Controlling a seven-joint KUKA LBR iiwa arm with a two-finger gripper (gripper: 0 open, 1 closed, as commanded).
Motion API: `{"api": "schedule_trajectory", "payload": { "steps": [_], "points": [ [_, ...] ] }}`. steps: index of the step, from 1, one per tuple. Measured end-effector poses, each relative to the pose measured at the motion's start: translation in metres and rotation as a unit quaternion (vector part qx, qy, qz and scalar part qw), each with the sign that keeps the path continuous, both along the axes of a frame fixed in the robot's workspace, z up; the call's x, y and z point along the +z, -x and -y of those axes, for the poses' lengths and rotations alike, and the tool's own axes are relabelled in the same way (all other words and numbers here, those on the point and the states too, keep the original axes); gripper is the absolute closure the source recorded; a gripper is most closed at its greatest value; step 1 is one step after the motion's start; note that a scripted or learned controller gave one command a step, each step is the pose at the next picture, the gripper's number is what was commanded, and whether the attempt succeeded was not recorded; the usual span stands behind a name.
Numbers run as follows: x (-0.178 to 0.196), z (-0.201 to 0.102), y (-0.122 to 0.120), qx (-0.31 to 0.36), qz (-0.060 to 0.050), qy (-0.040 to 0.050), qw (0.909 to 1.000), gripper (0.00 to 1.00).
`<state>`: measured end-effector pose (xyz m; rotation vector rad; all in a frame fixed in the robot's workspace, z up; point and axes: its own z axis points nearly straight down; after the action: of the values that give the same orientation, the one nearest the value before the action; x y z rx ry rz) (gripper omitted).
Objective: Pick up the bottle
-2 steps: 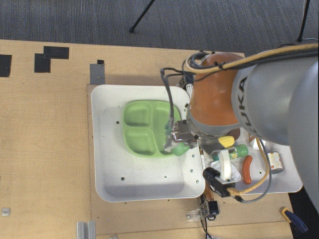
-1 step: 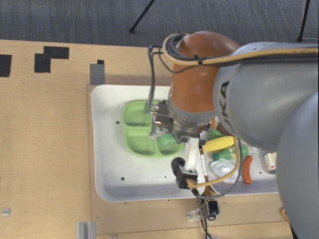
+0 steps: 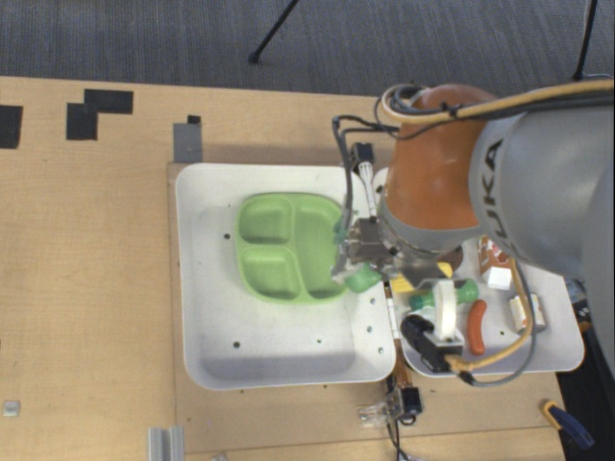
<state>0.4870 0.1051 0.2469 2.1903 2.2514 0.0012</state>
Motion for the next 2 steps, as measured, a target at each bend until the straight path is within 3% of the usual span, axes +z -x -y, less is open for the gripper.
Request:
{"api": "schedule_trajectory", "payload": {
  "steps": [1, 2],
  "points": [
    [-0.013, -0.048, 0.0, -0.008, 0.0, -0.0004, 1.0, 1.0],
    [-0.008, -0.08, 0.0, 0.064, 0.0, -0.0002, 0.9979, 1.0]
  ]
}}
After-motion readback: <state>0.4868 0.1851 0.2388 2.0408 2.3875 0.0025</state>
